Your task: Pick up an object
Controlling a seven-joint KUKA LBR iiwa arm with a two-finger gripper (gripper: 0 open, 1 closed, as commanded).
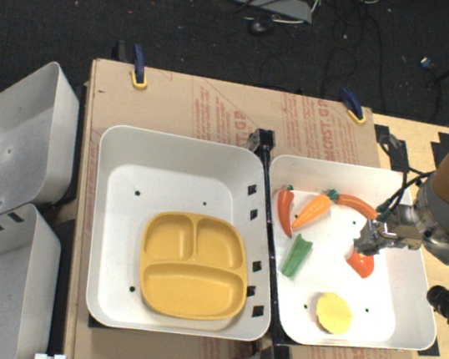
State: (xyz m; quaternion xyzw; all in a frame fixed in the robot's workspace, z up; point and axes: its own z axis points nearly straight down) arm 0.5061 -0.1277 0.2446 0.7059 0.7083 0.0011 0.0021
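Low over the right bin hangs my claw [370, 244], right above a small orange-red piece [361, 264] that lies at about three o'clock on the bin floor. Whether the claw is spread or pinching I cannot tell from up here, and I see nothing plainly between its tips. That piece looks like a toy vegetable: light, stiff, smooth plastic, likely slippery and tapered, so I'd take it across its thickest part, not the narrow end. Near it, toward ten o'clock, lie a carrot [313, 210], a red pepper [285, 212] and a curved orange piece [355, 205], close together. A green piece [297, 256] sits toward the bin's middle, and a yellow round thing [333, 313] at six o'clock. The left bin [126, 159] carries a yellow divided tray [192, 266]
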